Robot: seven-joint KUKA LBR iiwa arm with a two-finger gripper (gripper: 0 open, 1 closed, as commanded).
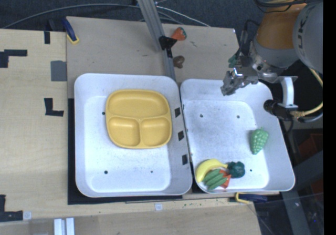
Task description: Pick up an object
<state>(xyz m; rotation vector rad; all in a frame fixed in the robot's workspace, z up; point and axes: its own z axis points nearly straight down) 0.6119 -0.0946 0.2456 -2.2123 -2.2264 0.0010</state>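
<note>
My arm reaches in from the right, wrist bent down, end effector (229,88) pointing down-left.

Smooth yellow plastic tray (139,118), speckled white bins (220,123)

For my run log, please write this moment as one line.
claw: over right bin far edge, holding nothing | green toy: right side | banana, vegetables: near edge | yellow plate: left bin

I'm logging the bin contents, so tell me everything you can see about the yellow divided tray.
The yellow divided tray looks like matte plastic, a rounded rectangle with three compartments: one long one along the far side and two smaller ones on the near side. It lies flat and right way up on the floor of the left white bin, toward its far half, slightly rotated. All compartments look bare. Nothing else touches it.
</note>
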